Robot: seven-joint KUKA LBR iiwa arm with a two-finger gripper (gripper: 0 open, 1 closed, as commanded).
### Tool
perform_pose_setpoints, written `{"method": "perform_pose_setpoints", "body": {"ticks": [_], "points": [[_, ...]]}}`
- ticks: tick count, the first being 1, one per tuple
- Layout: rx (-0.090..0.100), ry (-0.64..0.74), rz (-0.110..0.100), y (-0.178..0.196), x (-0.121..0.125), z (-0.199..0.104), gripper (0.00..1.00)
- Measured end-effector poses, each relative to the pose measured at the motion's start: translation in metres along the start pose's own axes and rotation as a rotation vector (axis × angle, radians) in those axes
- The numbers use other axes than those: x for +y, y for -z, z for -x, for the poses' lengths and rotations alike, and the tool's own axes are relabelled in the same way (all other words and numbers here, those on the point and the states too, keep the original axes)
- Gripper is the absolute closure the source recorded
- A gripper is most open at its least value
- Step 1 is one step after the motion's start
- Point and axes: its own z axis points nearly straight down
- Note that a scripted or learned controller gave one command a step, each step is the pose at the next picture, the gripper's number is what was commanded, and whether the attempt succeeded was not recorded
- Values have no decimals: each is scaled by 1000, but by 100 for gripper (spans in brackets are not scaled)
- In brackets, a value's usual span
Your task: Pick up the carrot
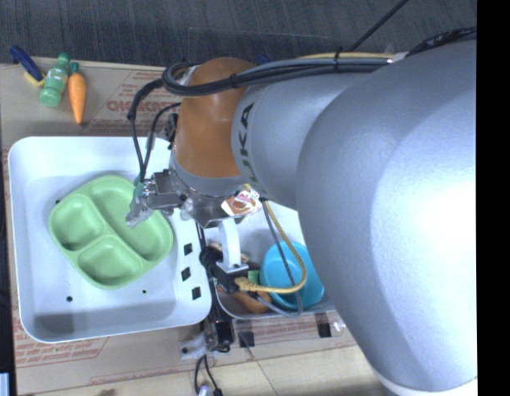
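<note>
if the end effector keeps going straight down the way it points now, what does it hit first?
Probably the green divided plate in the left bin: the end effector hangs over its right rim. Height above it is unclear.

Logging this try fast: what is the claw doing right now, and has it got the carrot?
Claw: over the green tray in the left bin; open or shut cannot be told.
Carrot: outside the bins, at the top left, not held.

The green divided plate (110,233) looks like smooth matt plastic, the bin (32,221) glossy white plastic. The arm (387,180) has smooth grey shells; the carrot (77,96) looks plastic.
</note>
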Motion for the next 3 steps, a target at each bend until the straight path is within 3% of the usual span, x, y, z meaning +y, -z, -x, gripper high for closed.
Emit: {"method": "perform_pose_setpoints", "body": {"ticks": [1,2,3], "points": [[1,-489,-4,-39,71,3,0],[11,-630,39,-102,5,-34,0],[16,-621,34,-91,6,-37,100]]}}
